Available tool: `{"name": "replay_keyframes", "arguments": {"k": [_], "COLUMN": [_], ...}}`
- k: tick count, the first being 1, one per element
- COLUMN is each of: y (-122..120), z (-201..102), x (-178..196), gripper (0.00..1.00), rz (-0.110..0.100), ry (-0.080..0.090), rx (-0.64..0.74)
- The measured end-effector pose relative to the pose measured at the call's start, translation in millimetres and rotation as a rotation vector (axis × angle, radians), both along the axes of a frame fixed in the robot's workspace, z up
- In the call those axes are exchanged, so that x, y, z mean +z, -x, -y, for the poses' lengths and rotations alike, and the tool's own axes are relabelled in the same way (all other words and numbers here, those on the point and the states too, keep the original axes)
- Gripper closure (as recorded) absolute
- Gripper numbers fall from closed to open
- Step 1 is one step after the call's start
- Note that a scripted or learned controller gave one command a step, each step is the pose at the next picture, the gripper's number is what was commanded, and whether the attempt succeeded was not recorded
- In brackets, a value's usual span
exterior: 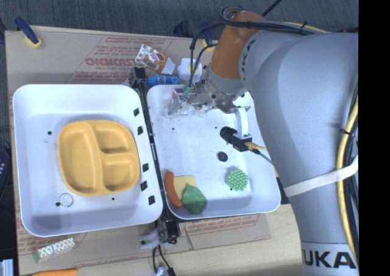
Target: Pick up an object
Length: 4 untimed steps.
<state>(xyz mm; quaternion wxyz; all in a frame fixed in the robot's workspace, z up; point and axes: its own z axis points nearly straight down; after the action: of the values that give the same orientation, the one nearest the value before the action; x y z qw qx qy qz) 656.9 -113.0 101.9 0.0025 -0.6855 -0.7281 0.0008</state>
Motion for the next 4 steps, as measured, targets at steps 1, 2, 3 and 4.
{"name": "replay_keyframes", "arguments": {"k": [1,2,3,4], "y": [2,2,28,28], "z": [5,-15,5,5], "x": [-9,-11,-11,-1], "gripper": [0.00,0.00,0.00,1.00], "rz": [-0.012,-0.006,-0.001,-0.004], "ry": [0.000,0.003,0.002,0.001], "rx": [-0.546,-0.429,-0.262,-0.260]}}
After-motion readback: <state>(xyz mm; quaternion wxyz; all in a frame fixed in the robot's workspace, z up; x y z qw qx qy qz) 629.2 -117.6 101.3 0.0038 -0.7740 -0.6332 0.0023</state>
